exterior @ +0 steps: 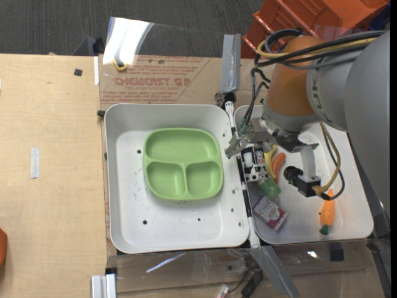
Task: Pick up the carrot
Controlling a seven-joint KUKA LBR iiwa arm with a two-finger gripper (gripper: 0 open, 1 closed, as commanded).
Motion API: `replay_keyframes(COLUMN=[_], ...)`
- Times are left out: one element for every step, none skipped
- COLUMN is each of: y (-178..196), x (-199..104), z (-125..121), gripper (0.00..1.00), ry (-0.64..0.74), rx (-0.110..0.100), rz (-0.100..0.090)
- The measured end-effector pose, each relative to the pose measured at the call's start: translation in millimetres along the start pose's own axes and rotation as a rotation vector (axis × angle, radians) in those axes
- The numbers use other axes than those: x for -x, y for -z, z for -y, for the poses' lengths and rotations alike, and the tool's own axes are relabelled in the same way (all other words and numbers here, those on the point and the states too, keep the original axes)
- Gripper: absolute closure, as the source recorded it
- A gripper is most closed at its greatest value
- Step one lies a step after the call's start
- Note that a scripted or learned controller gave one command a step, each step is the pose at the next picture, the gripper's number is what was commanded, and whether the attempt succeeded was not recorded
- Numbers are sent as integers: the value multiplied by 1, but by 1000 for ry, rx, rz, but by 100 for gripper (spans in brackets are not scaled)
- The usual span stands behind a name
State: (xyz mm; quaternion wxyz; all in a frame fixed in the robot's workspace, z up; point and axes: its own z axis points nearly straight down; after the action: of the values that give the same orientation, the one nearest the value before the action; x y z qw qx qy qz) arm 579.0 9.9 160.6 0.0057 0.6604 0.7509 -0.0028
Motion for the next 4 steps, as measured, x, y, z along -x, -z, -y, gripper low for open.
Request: replay_keyframes(y=[30,-46,-70,-71], x=[28,120,126,126], z=[106,73,-27,45], gripper=[0,0,0,0], ry=[-53,33,38,3], rx=[-8,8,-2,-6], rz=[-12,-6,-9,-12])
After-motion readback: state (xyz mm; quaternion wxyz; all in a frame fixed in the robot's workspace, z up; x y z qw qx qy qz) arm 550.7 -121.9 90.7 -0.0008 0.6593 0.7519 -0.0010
